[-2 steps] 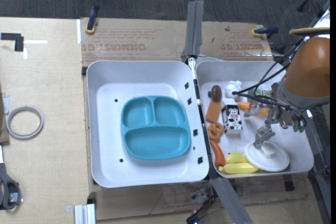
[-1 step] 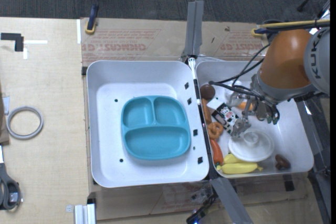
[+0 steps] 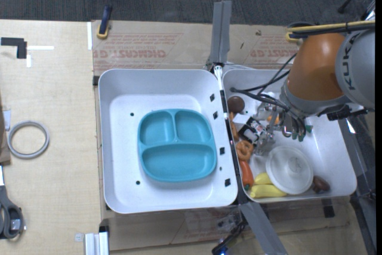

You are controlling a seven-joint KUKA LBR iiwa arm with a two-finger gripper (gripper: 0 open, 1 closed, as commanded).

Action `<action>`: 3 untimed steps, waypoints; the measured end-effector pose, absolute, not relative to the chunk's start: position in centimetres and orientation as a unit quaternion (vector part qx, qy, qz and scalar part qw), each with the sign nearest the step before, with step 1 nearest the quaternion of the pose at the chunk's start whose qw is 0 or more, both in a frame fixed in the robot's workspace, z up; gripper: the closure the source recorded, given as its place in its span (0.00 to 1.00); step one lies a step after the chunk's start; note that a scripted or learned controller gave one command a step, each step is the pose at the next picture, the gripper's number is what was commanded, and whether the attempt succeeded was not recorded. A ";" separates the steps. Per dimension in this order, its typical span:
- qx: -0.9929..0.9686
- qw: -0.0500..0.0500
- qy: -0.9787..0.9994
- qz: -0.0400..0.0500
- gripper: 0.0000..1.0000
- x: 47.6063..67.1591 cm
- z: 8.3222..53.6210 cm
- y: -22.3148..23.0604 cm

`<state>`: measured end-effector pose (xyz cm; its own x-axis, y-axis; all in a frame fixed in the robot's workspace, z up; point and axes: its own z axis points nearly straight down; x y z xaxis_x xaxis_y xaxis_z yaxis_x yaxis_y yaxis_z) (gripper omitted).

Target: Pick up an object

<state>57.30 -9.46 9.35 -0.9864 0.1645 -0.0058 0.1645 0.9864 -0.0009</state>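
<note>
Gripper point(image 3: 267, 133), finger state indiscernible, above right bin point(image 3: 334, 188); the clear plastic cup point(image 3: 289, 169) looks light, slippery and crushable, best pinched across its rim

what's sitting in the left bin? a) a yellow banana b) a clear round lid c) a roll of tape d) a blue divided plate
d: the blue divided plate lies flat in the left bin, while the banana and the clear lid lie in the right bin.
</note>
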 end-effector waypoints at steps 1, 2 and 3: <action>0.112 0.002 0.994 0.000 0.00 57.7 9.4 -9.6; 0.155 0.002 0.988 0.000 0.00 57.8 9.3 -9.5; 0.268 0.000 0.963 0.000 0.00 56.7 9.2 -9.7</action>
